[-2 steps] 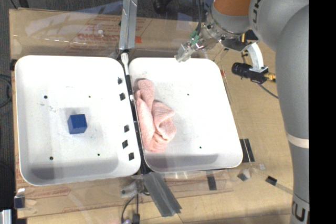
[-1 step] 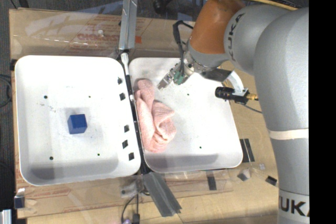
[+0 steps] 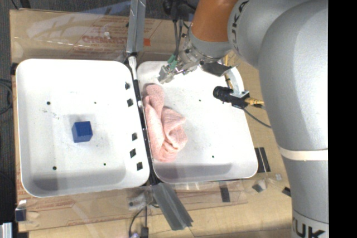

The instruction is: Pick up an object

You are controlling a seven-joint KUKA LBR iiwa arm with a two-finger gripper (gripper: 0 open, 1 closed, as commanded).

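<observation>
Two white bins side by side on the table (image 3: 39, 30). Left bin (image 3: 33, 81): one small blue cube (image 3: 82, 131), resting on the floor toward the left-centre, untouched. Right bin (image 3: 240, 142): one crumpled pink cloth (image 3: 163, 125), lying along the left wall, just beside the divider between the bins.

Tool (image 3: 167, 72) positioned over the far left corner of the right bin, just above the upper end of the pink cloth. Nothing visible between its tips. State of tool: cannot tell, whether released or clenched; too small and angled to judge.

Progress, as judged: no object lifted. Both candidates at rest on bin floors. Pink cloth the nearer candidate, blue cube well apart in the other bin. Remaining: descent, closure on an object, lift clear of the bin.
</observation>
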